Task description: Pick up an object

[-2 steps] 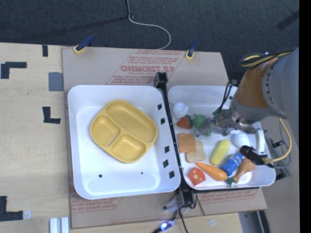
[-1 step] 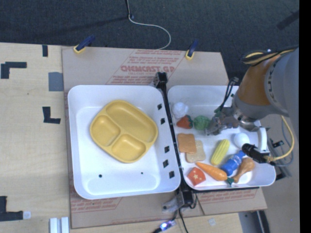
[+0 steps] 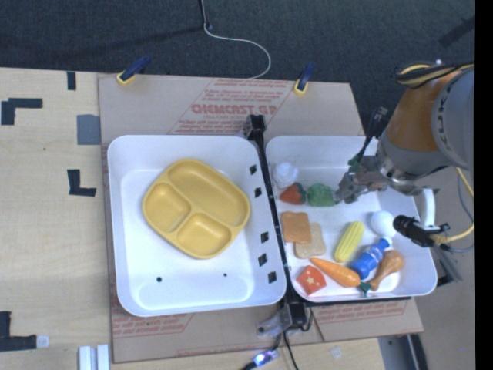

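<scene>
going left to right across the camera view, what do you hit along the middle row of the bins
yellow divided tray → divider between the bins → red-orange piece → green broccoli-like piece → gripper

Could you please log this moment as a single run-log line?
stage: approach | end effector: low in right bin, beside green toy | held: nothing visible | yellow tray: left bin
</scene>
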Controlling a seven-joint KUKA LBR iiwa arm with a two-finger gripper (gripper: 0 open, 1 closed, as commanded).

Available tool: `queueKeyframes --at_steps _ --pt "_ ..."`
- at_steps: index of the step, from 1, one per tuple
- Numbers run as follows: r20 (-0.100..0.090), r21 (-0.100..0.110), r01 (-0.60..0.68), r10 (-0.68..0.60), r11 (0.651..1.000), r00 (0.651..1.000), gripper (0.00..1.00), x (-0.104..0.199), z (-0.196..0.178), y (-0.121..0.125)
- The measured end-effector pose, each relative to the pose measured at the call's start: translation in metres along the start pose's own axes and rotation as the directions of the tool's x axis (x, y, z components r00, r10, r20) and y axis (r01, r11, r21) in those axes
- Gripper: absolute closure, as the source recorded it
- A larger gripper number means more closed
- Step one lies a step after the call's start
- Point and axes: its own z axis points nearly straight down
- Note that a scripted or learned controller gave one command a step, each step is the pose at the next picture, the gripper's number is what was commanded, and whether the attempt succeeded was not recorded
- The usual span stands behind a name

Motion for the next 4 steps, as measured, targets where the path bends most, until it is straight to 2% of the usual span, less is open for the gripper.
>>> queueKeyframes --at_steps 1,2,4 --pt "0.001 -0.001 0.0 0.0 1.0 1.0 1.0 0.0 -0.055 0.011" --pt "0.0 0.001 0.0 0.0 1.0 1.0 1.0 0.0 -0.088 0.011" --pt "-0.001 0.004 0.004 -0.004 1.0 1.0 1.0 0.103 -0.079 0.034"
